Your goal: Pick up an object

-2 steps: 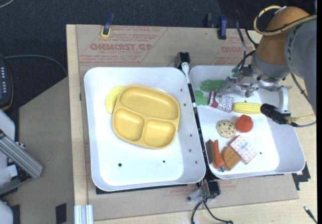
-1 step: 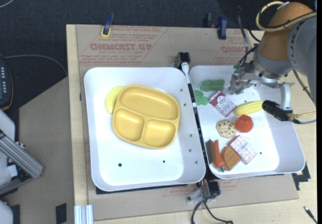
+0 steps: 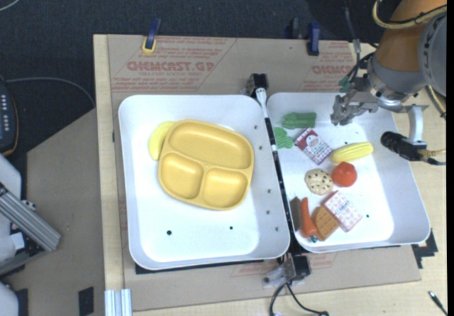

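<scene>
Bins sit side by side on the bench, and we look down on both at a slant. In the left bin we see a yellow tray with three compartments, tilted a little, and a banana peeking out from under its upper left edge.

The right bin holds the small items. Near its top left lies a green piece, with another green bit just below it by the dividing wall. A red-and-white packet sits right of that. Further right we see a corn cob lying nearly flat, and a tomato just under it, touching or almost so. A cookie lies left of the tomato. Toward the front are a carrot, a cracker and a pink packet, bunched together.

The gripper hangs over the top of the right bin, above the corn and right of the green piece. We see nothing between its fingers, but whether it is released or clenched we cannot tell.
</scene>
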